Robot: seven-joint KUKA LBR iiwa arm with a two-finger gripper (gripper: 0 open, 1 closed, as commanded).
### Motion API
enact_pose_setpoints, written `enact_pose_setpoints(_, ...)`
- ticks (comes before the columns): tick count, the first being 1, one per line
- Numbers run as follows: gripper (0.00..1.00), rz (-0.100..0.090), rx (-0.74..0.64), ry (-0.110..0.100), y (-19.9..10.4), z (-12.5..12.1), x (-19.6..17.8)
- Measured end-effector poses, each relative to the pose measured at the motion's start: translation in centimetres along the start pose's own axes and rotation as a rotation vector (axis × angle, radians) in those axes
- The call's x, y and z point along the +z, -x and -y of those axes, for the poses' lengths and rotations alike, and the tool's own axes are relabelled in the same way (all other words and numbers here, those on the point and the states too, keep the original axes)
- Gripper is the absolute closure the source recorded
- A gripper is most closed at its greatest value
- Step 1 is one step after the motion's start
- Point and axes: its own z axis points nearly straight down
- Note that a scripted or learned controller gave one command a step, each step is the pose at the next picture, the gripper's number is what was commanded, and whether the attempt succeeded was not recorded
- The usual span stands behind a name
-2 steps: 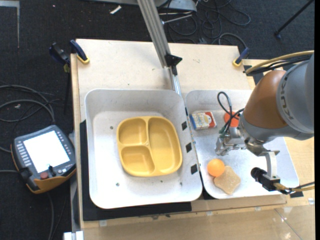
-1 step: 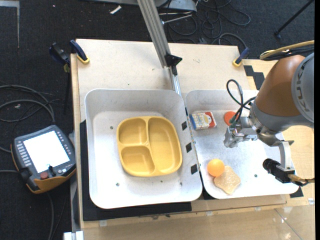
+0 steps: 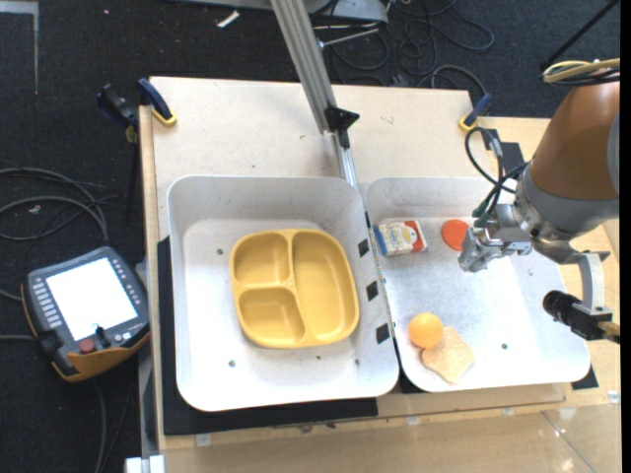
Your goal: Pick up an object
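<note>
bins (image 3: 197,264): 2 | yellow tray (image 3: 294,287): 1 | carton (image 3: 400,236): 1 | orange ball (image 3: 426,330): 1 | red disc (image 3: 454,233): 1 | tan piece (image 3: 450,356): 1

You have a pale speckled bench (image 3: 246,126) under everything, with two shallow white bins sitting side by side on it, their inner edges touching at the middle. The left bin (image 3: 197,363) and the right bin (image 3: 532,363) cover most of the front half. At the back corners you can see two clamps gripping the board: one at the left (image 3: 156,101) and one at the right (image 3: 473,112).
</note>
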Motion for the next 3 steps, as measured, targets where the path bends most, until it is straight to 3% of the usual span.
enact_pose_setpoints(1,1.00,0.000,0.000,-0.003,0.0,-0.1,-2.3)
enact_pose_setpoints(3,1.00,-0.002,-0.005,-0.006,-8.9,-4.5,-0.6)
